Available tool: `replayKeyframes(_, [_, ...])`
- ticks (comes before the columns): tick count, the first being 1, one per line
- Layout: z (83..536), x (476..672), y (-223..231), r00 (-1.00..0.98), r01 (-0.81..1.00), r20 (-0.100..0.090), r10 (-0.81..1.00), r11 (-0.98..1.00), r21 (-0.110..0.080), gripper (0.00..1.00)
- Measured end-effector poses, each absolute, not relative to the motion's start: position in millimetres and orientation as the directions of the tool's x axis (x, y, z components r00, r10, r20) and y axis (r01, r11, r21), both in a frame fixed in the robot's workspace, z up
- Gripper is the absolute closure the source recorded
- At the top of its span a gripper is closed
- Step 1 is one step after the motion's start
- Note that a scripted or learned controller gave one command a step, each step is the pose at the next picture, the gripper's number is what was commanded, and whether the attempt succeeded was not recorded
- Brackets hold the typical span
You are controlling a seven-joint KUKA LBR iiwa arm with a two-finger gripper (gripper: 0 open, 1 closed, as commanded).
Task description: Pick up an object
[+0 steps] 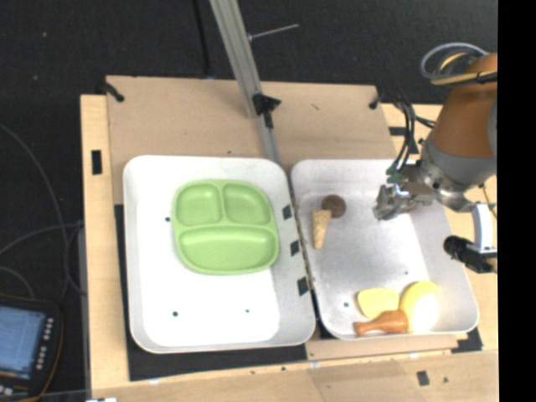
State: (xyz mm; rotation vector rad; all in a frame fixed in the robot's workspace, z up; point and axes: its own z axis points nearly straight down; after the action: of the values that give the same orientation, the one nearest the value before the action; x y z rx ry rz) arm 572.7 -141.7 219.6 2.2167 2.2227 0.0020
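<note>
Item 1, candidate for pickup: cone-shaped piece (322,227), pale tan, lying on its side at the left wall of the right bin (377,296), wide end up-frame, tip down-frame. Judged a light, stiff toy food; smooth taper likely to slip, so I would take it across the wider upper half, not the tip.

Item 2: round brown piece (333,205), just beside the cone's wide end, possibly touching. Small, low, probably hard; it crowds a grasp from that side.

Item 3: cluster in the near right corner of the same bin: flat yellow slice (374,301), yellow-white rounded piece (420,302), orange-brown drumstick shape (383,324), all touching or nearly so. Light plastic by my judgement; packed too close for an easy single grasp.

Item 4: my hand (388,204), over the upper right part of the right bin, right of the brown piece, apart from every object. Nothing sits between its digits; whether they are spread or closed I cannot tell.

Item 5: left bin (151,308), carrying a green divided plate (226,227), three compartments, rigid, wide; a poor fit for my hand.

Item 6: tan worktop (184,115) under both bins; a metal pole (239,44) rises from its far edge.
</note>
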Motion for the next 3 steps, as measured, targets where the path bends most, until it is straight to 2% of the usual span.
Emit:
replayKeyframes(1, [215,559.5,-90,-0.006,1.000,0.001,1.000,0.006,0.001,1.00])
replayKeyframes(3, [242,547.8,8,-0.008,1.000,0.002,1.000,0.008,0.004,1.00])
